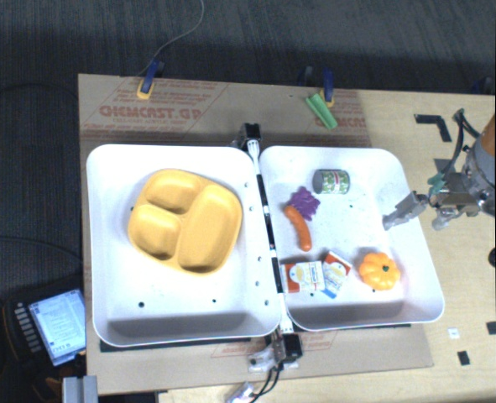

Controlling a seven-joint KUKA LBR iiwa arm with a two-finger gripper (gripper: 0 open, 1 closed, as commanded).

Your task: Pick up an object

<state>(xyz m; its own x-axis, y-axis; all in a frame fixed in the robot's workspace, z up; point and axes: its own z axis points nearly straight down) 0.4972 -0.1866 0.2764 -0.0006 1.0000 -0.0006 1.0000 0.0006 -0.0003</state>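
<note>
the pincer (415,211) sits over the right rim of the right bin (415,259). its two grey fingers (396,217) look spread apart, and nothing is between them. one finger pokes out to the left over the bin, and the other one is short and partly hidden by the wrist. the arm behind the pincer is cut off at the side of the view, so just a bit of orange shows.

all the small things lie to the left of the pincer, inside the right bin. the orange pumpkin (378,271) is the nearest, down and a little left of the pincer, not touching it. the small packets (316,275) lie further left of the pumpkin, close together, and their words are too small to read. the little can (331,181) lies on its side up and left of the pincer. the purple thing (303,201) and the orange sausage shape (299,227) touch each other, well apart from the pincer. it is hard to tell what the purple thing is.

far to the left, the left bin (105,250) holds a big yellow tray (185,219) turned over.
</note>
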